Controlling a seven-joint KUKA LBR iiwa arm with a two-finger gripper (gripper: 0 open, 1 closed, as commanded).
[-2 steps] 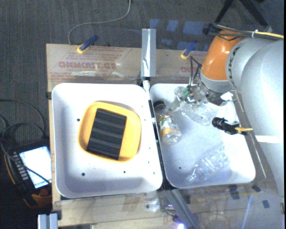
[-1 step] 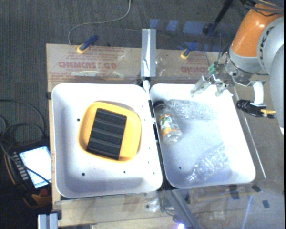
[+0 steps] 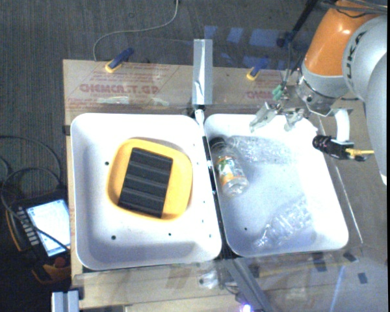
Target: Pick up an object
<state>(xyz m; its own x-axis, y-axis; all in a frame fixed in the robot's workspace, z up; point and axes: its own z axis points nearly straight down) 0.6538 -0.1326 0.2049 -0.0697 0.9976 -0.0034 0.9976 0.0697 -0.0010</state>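
Gripper (image 3: 277,117) hung at two o'clock in your view, over the far rim of the right bin (image 3: 325,194), its two fingers spread and clasping nothing. At its seven o'clock, apart from it, you saw a small bottle (image 3: 227,166) with an orange label lying against that bin's left wall. Two crumpled clear plastic bottles lay in the same bin, one (image 3: 257,149) beside the small bottle, one (image 3: 287,221) toward five o'clock. At nine o'clock, the left bin (image 3: 91,226) held a yellow tray (image 3: 122,168) bearing a ribbed black block (image 3: 145,181).
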